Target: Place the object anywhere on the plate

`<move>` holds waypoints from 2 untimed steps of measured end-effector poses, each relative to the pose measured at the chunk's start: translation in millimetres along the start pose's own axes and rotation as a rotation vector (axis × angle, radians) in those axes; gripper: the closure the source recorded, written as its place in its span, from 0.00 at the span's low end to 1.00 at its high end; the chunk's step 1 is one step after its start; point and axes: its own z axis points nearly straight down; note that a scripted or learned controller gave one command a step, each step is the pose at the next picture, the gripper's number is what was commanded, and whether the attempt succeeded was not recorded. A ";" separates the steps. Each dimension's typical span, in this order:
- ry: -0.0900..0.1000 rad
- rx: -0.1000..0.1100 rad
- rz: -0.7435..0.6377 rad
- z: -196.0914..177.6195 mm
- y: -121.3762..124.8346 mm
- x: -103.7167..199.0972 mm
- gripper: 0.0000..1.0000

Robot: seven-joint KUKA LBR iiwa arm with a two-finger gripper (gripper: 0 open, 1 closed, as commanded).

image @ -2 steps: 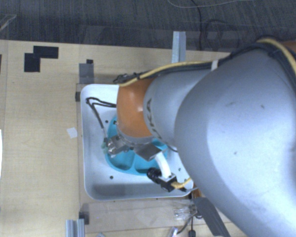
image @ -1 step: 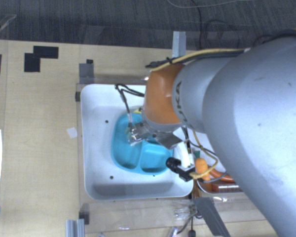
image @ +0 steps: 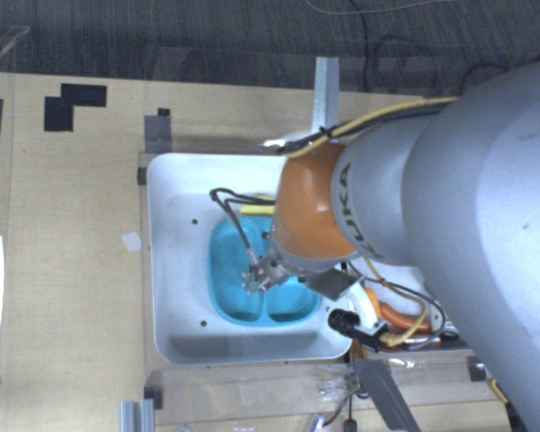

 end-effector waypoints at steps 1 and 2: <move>-0.001 0.019 0.119 -26.2 30.2 18.6 1.00; -0.002 0.022 0.284 -17.6 4.2 31.6 1.00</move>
